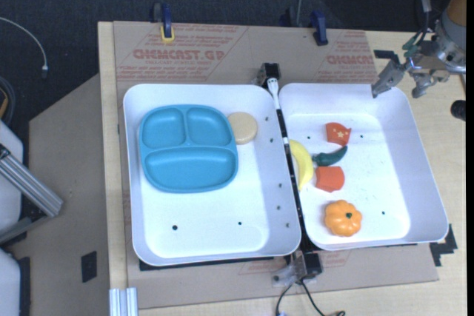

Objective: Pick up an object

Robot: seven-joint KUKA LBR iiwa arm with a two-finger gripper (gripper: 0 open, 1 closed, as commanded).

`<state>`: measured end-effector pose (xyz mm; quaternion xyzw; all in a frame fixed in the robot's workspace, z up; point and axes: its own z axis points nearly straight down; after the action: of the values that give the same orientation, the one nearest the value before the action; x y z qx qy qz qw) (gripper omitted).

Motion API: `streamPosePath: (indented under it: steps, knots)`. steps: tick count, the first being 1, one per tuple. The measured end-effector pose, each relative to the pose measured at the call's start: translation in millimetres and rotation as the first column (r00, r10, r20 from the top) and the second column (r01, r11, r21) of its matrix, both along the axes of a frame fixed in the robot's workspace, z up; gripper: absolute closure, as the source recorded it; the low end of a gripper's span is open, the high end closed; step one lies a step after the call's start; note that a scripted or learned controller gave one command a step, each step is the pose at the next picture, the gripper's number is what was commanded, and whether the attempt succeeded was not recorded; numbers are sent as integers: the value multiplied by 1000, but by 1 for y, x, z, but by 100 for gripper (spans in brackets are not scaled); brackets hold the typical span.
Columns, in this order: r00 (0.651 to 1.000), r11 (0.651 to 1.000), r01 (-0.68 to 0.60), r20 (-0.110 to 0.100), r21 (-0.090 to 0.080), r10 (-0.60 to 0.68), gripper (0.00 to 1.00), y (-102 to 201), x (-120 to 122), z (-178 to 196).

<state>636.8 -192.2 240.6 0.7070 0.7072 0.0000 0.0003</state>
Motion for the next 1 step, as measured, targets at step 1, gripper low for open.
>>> streamPosePath:
  steps: [1]
  knots:
    - [1000,1000,0,-8,2,0,0,-1,1,-64]
